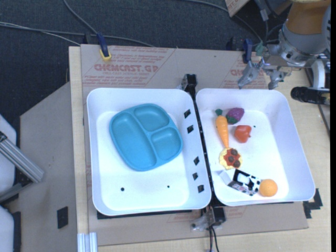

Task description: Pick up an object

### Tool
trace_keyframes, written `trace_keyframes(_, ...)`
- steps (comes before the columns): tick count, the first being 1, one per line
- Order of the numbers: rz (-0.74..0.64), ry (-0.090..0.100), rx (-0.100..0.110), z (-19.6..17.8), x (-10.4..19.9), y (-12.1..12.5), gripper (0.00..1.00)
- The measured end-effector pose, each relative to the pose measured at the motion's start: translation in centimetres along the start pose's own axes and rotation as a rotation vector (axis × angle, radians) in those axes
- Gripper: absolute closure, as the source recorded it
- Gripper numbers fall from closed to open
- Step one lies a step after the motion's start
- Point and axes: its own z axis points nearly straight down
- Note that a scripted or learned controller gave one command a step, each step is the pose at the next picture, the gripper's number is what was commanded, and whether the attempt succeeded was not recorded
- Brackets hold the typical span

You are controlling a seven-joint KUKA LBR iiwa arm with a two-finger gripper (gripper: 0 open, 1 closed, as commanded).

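My gripper (pixel 261 76) hangs above the far rim of the right bin (pixel 294 140), its two fingers spread apart with nothing between them. Down in that bin lie a purple toy (pixel 235 113), an orange carrot (pixel 223 130), a red tomato-like piece (pixel 242 133), a small yellow and red piece (pixel 230 158), a black and white box (pixel 244 182) and an orange ball (pixel 268 187). All of these lie nearer the camera than the gripper and apart from it.
The left bin (pixel 105 182) holds a blue divided plate (pixel 145 136). A black divider with clips (pixel 197 140) runs between the bins. Cardboard (pixel 136 67) lies behind the bins, with a blue and yellow clamp (pixel 103 46) at its far left edge.
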Motion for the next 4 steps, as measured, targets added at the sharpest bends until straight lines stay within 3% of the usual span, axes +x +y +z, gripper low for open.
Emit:
trace_keyframes(1,-0.002,-0.002,-0.013,-0.8,0.0,0.2,0.00)
trace_keyframes(4,-0.002,0.000,-0.005,16.5,0.6,-1.1,0.00)
